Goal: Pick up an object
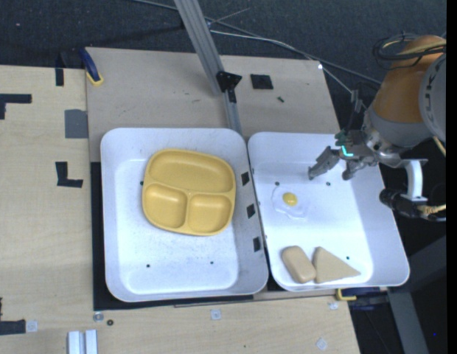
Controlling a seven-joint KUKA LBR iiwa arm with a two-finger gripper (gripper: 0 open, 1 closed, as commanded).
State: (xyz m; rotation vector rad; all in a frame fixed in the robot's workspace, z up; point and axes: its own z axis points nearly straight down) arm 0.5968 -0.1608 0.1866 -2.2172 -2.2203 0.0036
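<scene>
Camera view looks down on a tabletop (177, 87) carrying two shallow white bins side by side. At the 9 o'clock side, the left bin (118, 271) holds a yellow divided plate (189, 191), three compartments, lying flat near the bin's upper middle. At the 3 o'clock side, the right bin (376, 227) holds a fried egg toy (290, 200) near its centre, and toward 6 o'clock a tan bread roll (297, 263) with a tan wedge (333, 265) just beside it at its 3 o'clock. The gripper (335, 166) hangs over the right bin's upper part, at about 1 o'clock from the egg and apart from it. Its jaws are spread wide with nothing between them. The grey arm (409, 98) enters from 3 o'clock.
</scene>
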